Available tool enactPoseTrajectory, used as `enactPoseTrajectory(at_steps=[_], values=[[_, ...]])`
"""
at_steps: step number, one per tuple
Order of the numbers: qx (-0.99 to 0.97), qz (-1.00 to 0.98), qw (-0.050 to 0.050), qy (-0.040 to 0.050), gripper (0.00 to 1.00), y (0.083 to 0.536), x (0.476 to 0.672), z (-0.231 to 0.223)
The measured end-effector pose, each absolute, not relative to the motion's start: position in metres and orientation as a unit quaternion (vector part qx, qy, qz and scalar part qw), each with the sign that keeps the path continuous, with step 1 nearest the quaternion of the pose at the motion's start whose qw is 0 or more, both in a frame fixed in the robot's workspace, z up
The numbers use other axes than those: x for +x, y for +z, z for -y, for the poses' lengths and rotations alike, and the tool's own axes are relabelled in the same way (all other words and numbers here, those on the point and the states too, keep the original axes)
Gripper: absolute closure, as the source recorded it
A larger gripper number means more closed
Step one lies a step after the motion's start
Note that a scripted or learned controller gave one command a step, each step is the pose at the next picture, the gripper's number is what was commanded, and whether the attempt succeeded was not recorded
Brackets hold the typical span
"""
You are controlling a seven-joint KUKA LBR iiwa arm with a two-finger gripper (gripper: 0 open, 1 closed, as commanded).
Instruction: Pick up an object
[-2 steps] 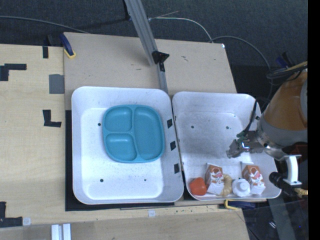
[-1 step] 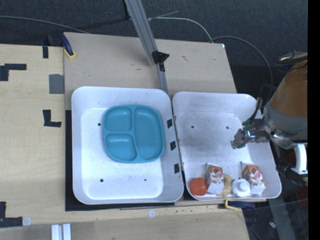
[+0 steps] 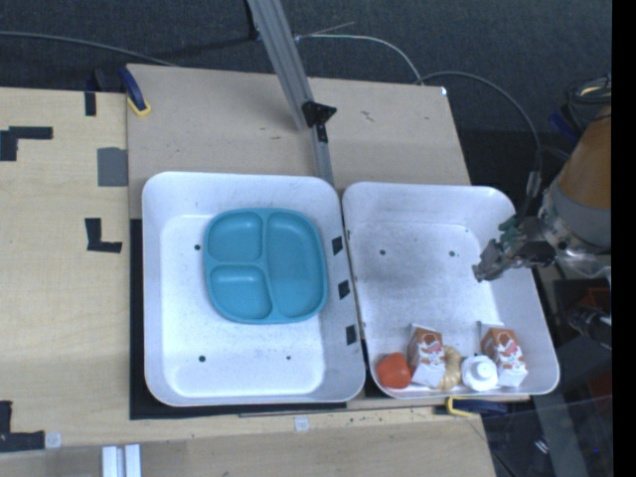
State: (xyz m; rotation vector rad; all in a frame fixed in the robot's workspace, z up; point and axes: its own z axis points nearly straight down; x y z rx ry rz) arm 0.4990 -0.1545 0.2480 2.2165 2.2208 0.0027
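Observation:
Along the front edge of the right bin [image 3: 417, 217] lie several small objects: a red-orange ball [image 3: 395, 371], a white carton with a red print [image 3: 427, 356], a pale beige piece [image 3: 453, 366], a white cap-like item [image 3: 481, 374] and a second printed carton [image 3: 502, 353]. My gripper [image 3: 490, 265] hovers at the right bin's right side, above and behind those objects and apart from them. I see nothing between its fingers.
The left bin [image 3: 169, 296] holds a blue divided plate [image 3: 265, 265]. A grey metal pole [image 3: 283, 48] slants in from the top and ends near the wall between the two bins. Cables run across the dark floor at the back.

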Motion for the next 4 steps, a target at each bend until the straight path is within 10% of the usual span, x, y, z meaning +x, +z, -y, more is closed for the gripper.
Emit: enactPoseTrajectory(at_steps=[4], values=[[0.705,-0.709,-0.001,-0.0007,1.00,0.245,0.511,-0.058]])
